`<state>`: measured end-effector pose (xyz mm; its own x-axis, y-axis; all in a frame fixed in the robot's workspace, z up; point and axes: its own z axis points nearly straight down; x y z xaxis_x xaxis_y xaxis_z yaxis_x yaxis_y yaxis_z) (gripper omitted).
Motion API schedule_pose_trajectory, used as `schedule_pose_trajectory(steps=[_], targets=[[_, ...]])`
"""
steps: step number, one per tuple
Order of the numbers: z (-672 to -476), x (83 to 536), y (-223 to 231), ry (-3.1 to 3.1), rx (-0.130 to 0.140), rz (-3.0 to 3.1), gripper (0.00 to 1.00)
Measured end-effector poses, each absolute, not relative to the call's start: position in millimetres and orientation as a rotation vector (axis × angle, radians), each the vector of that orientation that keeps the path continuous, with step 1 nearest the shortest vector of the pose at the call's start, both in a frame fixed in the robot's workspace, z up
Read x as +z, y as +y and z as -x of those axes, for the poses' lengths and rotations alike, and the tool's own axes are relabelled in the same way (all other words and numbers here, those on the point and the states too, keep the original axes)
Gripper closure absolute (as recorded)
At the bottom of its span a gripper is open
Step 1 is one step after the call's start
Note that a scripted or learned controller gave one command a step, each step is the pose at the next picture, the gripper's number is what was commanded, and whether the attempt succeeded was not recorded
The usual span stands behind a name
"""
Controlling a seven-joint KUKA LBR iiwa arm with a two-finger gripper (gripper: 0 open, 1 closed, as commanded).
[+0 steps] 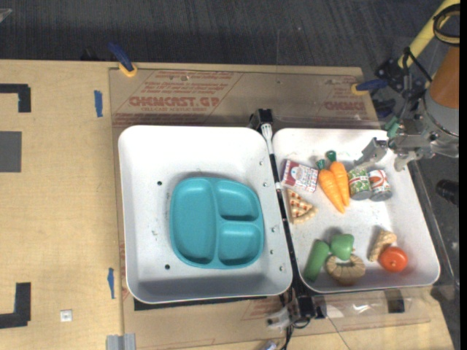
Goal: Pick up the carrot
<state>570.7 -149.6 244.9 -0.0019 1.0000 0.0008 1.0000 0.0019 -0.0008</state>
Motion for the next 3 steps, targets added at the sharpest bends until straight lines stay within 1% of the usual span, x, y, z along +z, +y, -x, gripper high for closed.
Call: schedule_pose_trajectory(steps=[1,2,3], targets=[[-595.4,103,-96,-1.946,-0.021,2.481,0.0],[-597.9,115,-94,-1.948,-0.032,2.481,1.0],[-595.8,187,-40,-2.083,-0.009,2.355,1.0]])
